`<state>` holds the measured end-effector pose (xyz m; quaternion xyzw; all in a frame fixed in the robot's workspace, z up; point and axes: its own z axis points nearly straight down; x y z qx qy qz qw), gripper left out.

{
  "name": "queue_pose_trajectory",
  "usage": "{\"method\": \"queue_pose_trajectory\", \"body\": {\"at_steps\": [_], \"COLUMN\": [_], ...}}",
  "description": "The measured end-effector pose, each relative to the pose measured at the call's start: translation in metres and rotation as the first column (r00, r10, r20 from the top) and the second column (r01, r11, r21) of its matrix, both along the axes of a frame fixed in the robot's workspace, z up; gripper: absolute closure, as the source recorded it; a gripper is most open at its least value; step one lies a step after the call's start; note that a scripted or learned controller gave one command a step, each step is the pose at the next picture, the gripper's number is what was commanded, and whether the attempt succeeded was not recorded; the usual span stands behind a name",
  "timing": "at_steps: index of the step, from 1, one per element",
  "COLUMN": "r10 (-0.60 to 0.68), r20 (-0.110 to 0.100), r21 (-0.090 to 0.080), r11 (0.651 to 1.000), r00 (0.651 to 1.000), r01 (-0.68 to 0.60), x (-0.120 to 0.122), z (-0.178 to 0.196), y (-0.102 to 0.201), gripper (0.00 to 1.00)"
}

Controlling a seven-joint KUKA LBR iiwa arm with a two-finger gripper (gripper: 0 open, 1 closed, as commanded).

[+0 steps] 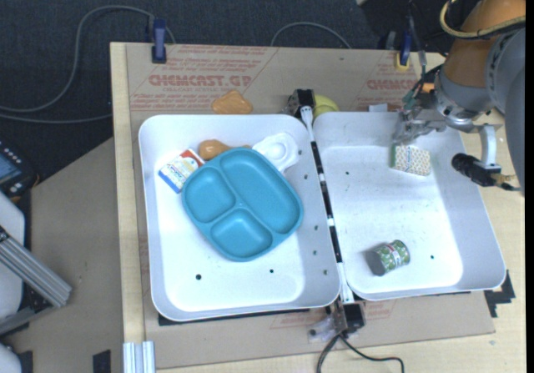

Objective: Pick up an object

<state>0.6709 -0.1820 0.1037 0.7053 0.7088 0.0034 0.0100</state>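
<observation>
My gripper [410, 134] hangs over the far part of the right bin [467, 221], on the grey arm that comes in from the upper right. Directly under it, touching or nearly touching its tip, is a small white block with a green pattern [412, 160]; I cannot tell whether the block rests on the bin floor or is lifted. A small green can [390, 256] lies on its side near the front of the same bin, well away from the gripper.
The left bin [167, 263] holds a blue divided plate [242, 203], a small carton [178, 169], an orange item [213, 148] and a white cup [277, 148]. Behind the bins on the board lie an orange piece [231, 102] and a yellow-green item [324, 104].
</observation>
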Motion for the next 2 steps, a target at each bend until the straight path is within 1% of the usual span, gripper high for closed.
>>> {"method": "queue_pose_trajectory", "body": {"at_steps": [1,2], "r10": [0.000,-0.006], "r20": [-0.003,-0.016], "r21": [0.000,0.007], "r11": [1.000,1.000], "r00": [1.000,1.000], "r01": [0.000,0.006], "x": [-0.001,-0.020], "z": [-0.001,0.032], "y": [0.000,-0.015], "gripper": [0.00,0.00]}}
